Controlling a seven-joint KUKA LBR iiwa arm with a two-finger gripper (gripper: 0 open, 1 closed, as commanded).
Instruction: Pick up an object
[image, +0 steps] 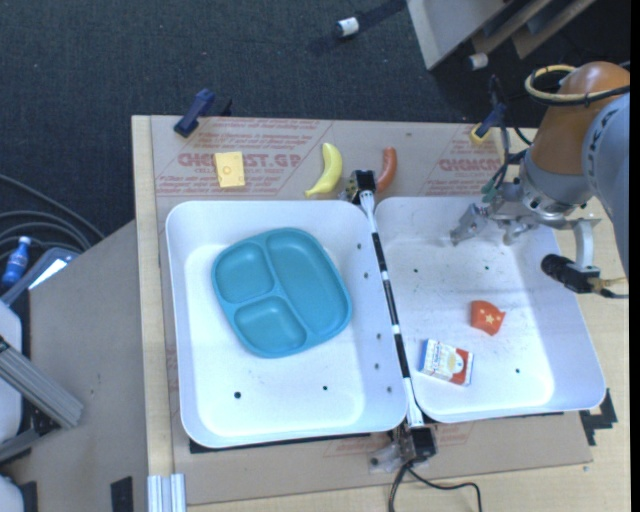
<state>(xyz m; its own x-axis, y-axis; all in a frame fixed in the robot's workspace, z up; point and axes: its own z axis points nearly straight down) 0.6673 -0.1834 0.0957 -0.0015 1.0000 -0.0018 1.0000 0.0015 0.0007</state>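
A small red object (487, 316) lies in the right bin (560, 390), a little right of its middle. A small white and red packet (445, 361) rests flat nearer the front. My gripper (489, 228) hangs over the bin's far part, well behind the red object, open, with nothing between its fingers (461, 234). The grey arm with its orange band (566, 128) comes in from the upper right.
A blue divided plate (281, 291) lies in the left bin (200, 400). On the bench behind the bins sit a yellow banana (325, 170), an orange sausage-shaped toy (386, 168) and a yellow square (229, 171). A ridge (385, 300) divides the bins.
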